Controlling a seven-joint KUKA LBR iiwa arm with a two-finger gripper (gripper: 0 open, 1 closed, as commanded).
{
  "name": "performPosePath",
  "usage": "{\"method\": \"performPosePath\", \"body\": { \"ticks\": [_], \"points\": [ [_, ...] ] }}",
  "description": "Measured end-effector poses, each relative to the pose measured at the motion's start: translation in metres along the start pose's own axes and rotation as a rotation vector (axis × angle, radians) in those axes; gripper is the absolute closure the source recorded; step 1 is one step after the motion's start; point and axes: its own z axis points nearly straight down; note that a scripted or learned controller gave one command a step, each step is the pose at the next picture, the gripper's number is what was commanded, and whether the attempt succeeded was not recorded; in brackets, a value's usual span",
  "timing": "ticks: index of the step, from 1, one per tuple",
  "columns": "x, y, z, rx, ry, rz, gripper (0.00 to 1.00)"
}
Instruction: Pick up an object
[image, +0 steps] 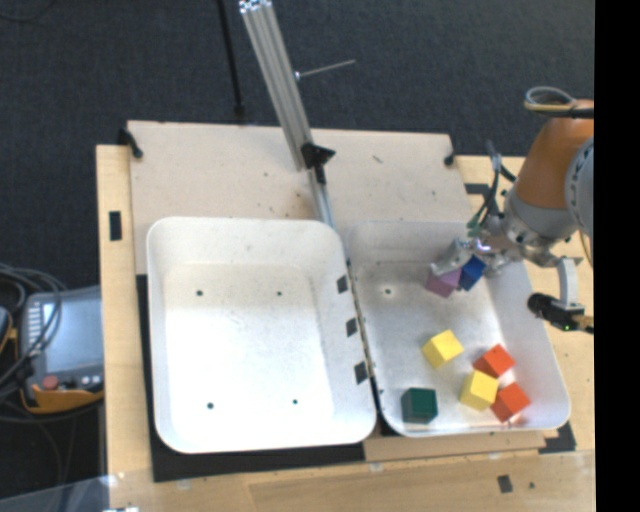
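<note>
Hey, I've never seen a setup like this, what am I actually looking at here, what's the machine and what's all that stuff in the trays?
This is one picture from a fixed camera above a workbench, looking down at a slant. The grey and orange shape at the right is a robot arm, reaching in from that side. Its tool sits low at the far end of the right bin, right by a purple block and a blue block; I cannot tell whether it grips either. Nearer the camera in that bin lie two yellow blocks, two orange blocks and a dark green block. The left bin sits beside it. A metal pole stands behind the bins.
</note>
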Motion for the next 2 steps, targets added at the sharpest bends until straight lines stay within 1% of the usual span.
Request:
{"method": "performPosePath", "body": {
  "ticks": [1,2],
  "points": [
    [0.0,0.003,-0.003,-0.013,-0.004,-0.002,0.0],
    [-0.002,0.004,-0.014,-0.017,-0.007,-0.003,1.0]
  ]
}}
